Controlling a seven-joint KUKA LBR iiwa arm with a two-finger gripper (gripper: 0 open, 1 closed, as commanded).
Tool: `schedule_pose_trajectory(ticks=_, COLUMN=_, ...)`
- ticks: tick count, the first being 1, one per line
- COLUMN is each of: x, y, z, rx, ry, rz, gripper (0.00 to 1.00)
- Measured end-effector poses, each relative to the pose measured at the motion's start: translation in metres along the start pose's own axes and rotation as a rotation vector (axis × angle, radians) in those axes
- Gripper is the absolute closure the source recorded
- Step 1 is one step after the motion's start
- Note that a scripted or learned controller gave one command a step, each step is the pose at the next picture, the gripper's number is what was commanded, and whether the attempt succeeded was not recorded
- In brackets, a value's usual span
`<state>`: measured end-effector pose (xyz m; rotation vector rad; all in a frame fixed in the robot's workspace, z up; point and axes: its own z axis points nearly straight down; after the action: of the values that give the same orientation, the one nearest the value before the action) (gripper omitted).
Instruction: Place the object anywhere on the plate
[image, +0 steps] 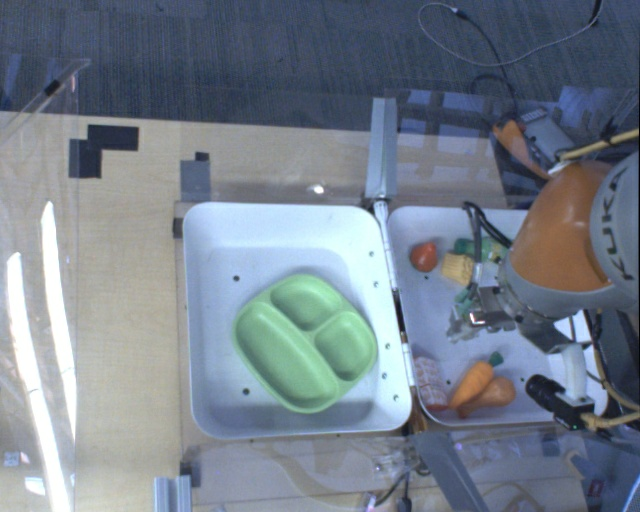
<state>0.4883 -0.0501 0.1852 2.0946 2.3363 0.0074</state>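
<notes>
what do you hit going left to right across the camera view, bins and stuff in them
left bin → green divided plate → right bin → red tomato → corn cob → gripper → arm's orange band

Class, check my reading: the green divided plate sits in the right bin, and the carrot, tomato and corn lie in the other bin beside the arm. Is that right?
One detail is wrong. The camera view shows the green divided plate in the left bin, not the right. The carrot, tomato and corn do lie in the other bin, the right one, beside the arm.

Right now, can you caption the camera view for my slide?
Gripper low in the right bin among toy foods; green plate waits in the left bin.
</notes>
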Motion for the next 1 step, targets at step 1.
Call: schedule_pose_trajectory(ticks=1, x=-0.0618, y=0.0641, z=-0.0386, rx=-0.001, ry=-0.003, rz=-0.02, gripper=1.0)
